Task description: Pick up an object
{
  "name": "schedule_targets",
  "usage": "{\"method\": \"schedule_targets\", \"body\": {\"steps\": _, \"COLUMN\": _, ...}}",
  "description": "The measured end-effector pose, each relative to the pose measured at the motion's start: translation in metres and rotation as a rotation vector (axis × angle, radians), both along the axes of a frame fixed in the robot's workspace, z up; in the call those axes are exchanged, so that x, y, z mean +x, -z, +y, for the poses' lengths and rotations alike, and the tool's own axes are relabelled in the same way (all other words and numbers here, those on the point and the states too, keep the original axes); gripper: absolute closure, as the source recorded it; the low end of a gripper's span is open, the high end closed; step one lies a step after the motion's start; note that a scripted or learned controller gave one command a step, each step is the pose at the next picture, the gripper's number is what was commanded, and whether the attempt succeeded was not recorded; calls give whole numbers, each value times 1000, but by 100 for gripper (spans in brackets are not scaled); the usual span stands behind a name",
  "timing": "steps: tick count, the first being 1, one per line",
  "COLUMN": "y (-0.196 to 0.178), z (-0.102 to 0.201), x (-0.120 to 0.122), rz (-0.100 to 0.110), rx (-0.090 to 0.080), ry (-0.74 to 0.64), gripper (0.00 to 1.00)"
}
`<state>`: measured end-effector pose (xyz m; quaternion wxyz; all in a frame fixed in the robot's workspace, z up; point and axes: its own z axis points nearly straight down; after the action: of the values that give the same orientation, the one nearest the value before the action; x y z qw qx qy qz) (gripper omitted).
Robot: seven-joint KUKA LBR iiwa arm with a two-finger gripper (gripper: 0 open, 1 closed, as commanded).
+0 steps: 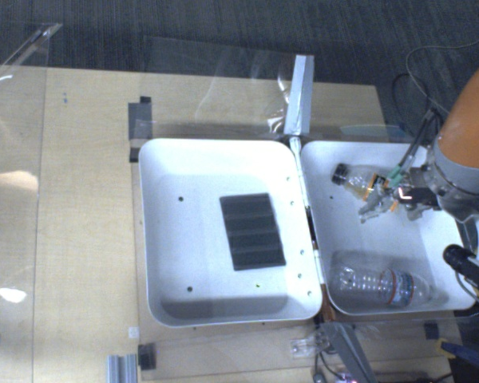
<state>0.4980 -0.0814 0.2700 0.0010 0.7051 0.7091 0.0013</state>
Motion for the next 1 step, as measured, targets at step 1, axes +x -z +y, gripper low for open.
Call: {"method": "schedule_targets", "body": {"steps": 1, "y": 87, "z": -23, "x": 72, "rz": 1, "rx": 0, "ry": -49, "gripper": 0}}
